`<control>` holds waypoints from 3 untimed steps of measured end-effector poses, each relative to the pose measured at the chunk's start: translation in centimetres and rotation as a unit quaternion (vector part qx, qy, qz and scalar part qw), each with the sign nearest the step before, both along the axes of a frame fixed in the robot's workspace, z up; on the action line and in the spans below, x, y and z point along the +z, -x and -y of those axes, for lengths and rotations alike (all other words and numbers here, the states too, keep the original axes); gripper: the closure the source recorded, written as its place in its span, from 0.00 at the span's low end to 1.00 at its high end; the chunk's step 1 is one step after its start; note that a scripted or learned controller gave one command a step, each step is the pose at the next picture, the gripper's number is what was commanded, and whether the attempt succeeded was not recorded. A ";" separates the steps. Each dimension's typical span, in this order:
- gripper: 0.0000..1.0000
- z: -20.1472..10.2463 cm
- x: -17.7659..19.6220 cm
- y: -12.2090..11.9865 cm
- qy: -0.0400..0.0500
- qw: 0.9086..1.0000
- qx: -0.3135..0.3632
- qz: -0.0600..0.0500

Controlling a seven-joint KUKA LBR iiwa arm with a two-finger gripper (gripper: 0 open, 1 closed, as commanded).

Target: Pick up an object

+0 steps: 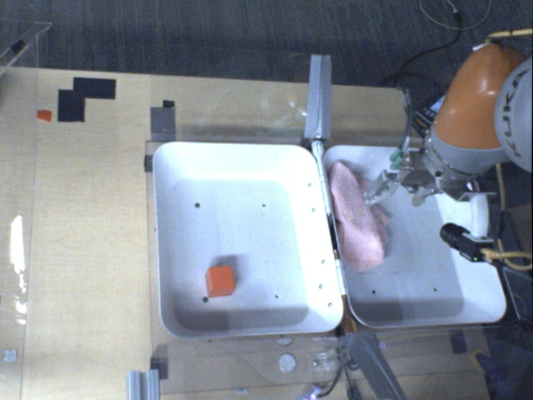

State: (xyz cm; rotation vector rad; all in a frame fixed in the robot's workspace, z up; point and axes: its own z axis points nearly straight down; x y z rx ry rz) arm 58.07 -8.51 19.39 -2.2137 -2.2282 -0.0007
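A pink cloth [356, 216] lies bunched along the left wall of the right bin [433, 294]. An orange block [221, 281] sits on the floor of the left bin [241, 173], near its front. My gripper [385, 188] hangs over the right bin's back part, just right of the pink cloth's upper end, with the arm's orange band [470, 107] above it. Its fingers point left toward the cloth and nothing shows between them.
A grey divider post [318, 98] stands between the bins at the back. Black markers [83, 97] and a small orange square [44, 116] lie on the wooden bench at far left. A black cable fitting [460, 240] juts over the right bin's right side.
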 end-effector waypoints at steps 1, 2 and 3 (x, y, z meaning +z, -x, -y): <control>0.00 0.2 -9.8 -0.8 0.000 0.996 0.090 0.004; 1.00 0.1 -8.9 -1.0 0.000 0.996 0.091 0.006; 1.00 -5.4 -1.0 -7.9 0.001 0.988 0.156 0.002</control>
